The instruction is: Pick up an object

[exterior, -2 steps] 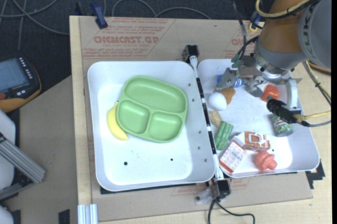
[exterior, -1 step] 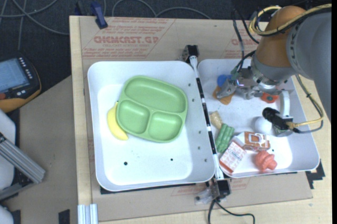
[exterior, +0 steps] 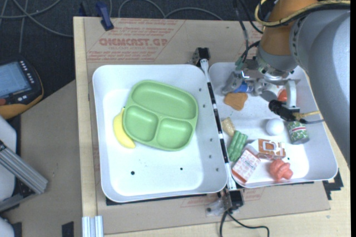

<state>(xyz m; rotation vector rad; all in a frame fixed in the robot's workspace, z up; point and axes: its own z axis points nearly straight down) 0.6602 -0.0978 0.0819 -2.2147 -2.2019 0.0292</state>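
The gripper sits low over the right bin's far edge; whether it grips anything I cannot tell. An orange piece lies just beside it, near the bin's far left corner.

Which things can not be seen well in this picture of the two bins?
- The gripper: the wrist above covers its fingers, so what it does is unclear.
- The banana: the green plate overlaps part of it.
- The right bin: the arm hides its far corner.
- The small packet: its print is too small to read.
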